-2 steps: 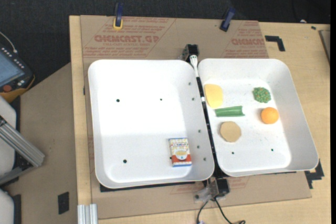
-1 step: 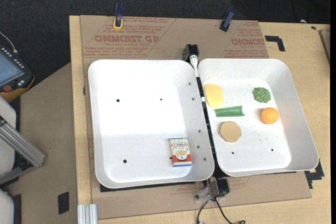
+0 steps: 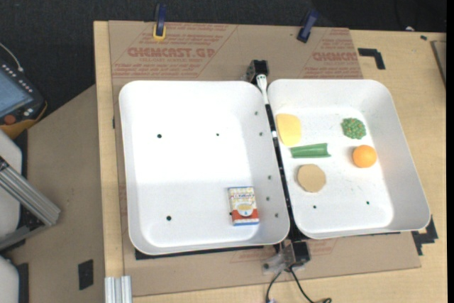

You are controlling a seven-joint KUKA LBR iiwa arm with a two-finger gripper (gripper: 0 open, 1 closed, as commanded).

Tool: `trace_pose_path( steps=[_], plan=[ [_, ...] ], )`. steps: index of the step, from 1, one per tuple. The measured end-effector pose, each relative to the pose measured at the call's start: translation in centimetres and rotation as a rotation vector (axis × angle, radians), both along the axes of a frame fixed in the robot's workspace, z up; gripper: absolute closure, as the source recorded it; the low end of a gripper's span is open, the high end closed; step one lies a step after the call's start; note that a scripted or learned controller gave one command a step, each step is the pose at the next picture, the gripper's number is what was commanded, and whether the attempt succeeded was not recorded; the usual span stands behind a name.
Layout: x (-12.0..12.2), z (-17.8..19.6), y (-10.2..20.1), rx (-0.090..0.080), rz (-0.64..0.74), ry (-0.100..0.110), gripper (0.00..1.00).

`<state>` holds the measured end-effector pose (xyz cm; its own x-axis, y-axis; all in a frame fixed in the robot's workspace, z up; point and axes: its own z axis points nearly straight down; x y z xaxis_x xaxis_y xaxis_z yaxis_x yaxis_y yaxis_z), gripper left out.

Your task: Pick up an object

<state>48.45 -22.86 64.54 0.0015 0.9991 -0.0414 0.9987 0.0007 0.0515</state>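
My gripper's state I cannot tell. In the right bin point(image 3: 397, 152): orange ball point(image 3: 364, 156) at three o'clock, green cluster point(image 3: 353, 128) at one, yellow piece point(image 3: 288, 128) at ten. A small carton point(image 3: 243, 206) sits at five o'clock in the left bin point(image 3: 142, 167).

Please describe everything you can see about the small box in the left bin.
The small box is a little rectangular carton, seemingly printed cardboard. Its upper face has a white and blue band at the top, an orange area with a round picture in the middle, and a blue strip at the bottom; the print is too small to read. It lies flat on the floor of the left bin, near the front right corner, slightly turned. It touches no other object, and stands a little apart from the bin's walls.
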Motion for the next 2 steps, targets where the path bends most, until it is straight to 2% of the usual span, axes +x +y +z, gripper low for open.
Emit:
trace_pose_path(
  steps=[2],
  plan=[
    [0.1, 2.2, -0.1, -0.008, 0.0, -0.011, 1.0]
  ],
)
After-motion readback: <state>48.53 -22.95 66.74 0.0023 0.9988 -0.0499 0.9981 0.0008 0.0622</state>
